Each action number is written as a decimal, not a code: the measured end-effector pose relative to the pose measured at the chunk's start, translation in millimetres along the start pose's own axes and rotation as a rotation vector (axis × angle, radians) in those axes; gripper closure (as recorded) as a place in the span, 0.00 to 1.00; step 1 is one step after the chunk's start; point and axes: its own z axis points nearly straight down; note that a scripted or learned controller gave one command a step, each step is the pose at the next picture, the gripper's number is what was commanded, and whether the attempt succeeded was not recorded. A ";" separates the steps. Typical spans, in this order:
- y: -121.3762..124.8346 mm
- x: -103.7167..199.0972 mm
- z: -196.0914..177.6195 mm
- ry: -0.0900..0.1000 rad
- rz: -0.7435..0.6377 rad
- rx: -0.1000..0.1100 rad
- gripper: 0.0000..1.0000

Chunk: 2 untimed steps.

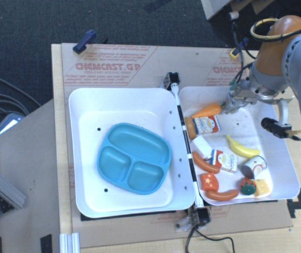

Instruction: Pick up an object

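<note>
The right bin [277, 157] holds several toy foods: an orange carrot [207, 110], an orange-and-white carton [205, 124], a yellow banana [242, 148], two red sausages [205, 164] [222, 195], a red-and-white carton [226, 161], a tin can [252, 167], a red cube [209, 181], a strawberry [247, 186] and a cheese wedge [264, 187]. My gripper [231, 105] hangs low at the bin's far end, just right of the carrot's tip. Nothing shows between its fingers.
The left bin [87, 157] holds a blue divided tray [133, 158]. A black clamp [172, 80] sits at the far end of the wall between the bins. A dark blue clip [83, 41] lies at the bench's far left corner.
</note>
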 end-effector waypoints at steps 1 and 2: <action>0.0 0.1 0.2 0.000 0.000 0.000 0.00; -53.6 14.5 6.9 -0.006 0.004 -0.015 0.00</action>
